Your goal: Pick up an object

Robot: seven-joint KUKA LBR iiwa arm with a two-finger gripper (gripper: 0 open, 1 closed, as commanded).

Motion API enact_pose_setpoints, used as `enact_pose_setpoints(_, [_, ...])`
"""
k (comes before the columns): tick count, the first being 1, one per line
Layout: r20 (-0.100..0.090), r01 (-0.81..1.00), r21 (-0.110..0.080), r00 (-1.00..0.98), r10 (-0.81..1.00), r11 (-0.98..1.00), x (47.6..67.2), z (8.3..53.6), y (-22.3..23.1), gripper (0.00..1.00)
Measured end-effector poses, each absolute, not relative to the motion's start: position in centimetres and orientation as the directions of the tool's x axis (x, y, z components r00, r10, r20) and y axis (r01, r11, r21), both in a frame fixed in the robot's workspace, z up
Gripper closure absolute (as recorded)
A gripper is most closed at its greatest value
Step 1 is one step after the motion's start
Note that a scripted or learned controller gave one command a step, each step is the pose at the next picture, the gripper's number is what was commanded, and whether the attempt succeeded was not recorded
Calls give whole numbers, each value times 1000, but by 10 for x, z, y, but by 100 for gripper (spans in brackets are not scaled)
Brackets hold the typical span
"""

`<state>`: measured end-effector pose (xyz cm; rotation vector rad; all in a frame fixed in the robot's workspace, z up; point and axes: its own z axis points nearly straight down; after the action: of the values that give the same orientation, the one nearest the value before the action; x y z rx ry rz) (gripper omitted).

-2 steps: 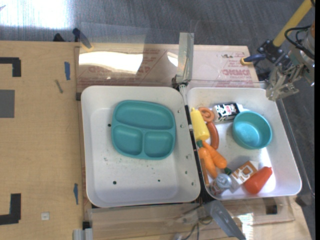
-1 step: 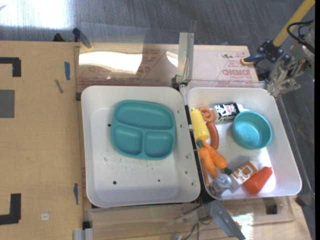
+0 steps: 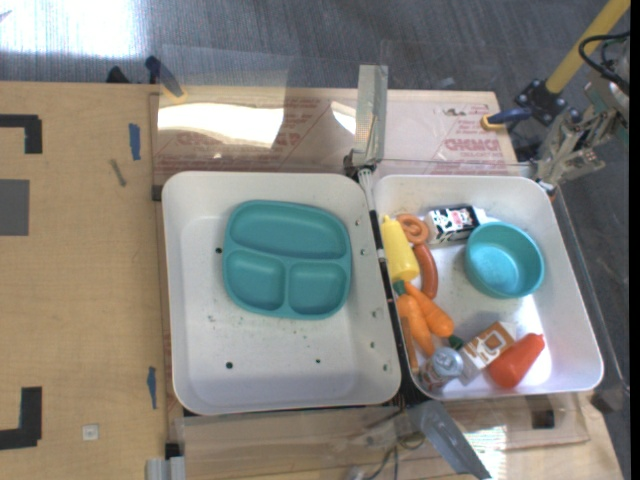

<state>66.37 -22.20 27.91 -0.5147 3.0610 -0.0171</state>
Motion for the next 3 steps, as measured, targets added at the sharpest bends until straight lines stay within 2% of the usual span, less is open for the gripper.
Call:
enact_pose_setpoints(1, [-48,-325,-23,-944,-326,945,666,293,-221,100])
enact_pose_setpoints(2, [-10,-487,-6,-874,-487,874,669,270,-222,100])
enact_pose_setpoints(3, [-22,-485,-15,-874,-485,874,671,285,-221,100])
